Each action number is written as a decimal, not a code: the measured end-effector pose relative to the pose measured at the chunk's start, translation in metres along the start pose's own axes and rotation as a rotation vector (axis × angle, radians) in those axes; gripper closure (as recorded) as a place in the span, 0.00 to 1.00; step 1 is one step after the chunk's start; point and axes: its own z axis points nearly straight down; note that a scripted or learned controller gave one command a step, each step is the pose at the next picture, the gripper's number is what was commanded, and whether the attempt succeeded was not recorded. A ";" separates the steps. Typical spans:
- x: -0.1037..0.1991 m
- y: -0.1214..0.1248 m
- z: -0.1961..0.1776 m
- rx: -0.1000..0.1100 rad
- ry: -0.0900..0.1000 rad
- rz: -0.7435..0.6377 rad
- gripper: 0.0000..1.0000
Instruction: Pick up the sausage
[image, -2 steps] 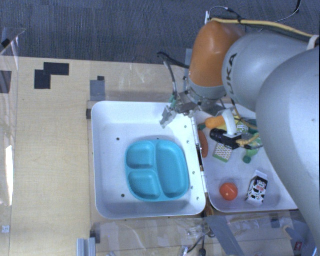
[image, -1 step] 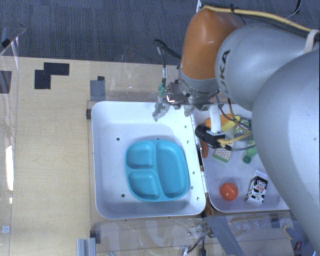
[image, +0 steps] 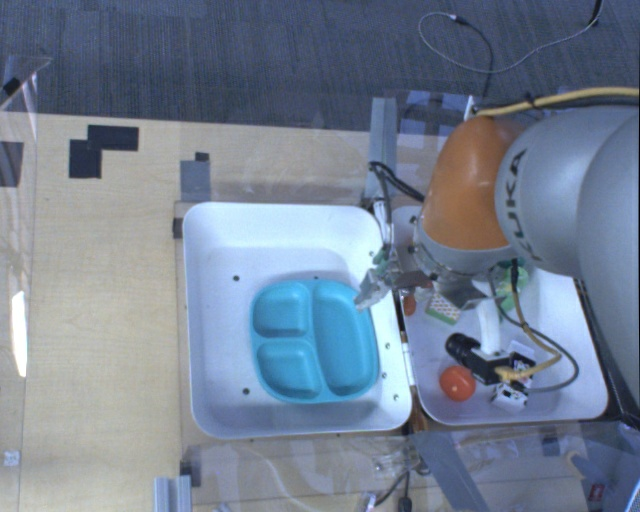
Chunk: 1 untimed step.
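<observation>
My gripper (image: 378, 283) hangs over the wall between the two bins, its tip at the right rim of a blue divided plate (image: 312, 340) in the left bin (image: 215, 300). A small reddish-brown piece (image: 408, 302), possibly the end of the sausage, shows just right of the gripper in the right bin (image: 585, 390); the wrist hides the rest of it. I see nothing held in the gripper.
In the right bin a red-orange ball (image: 458, 383) lies near the front, and a green-and-white item (image: 441, 307) sits partly under the wrist. The grey arm with its orange band (image: 465, 190) covers the back of the right bin.
</observation>
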 end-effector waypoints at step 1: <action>-0.072 0.030 0.000 -0.001 -0.001 0.053 0.00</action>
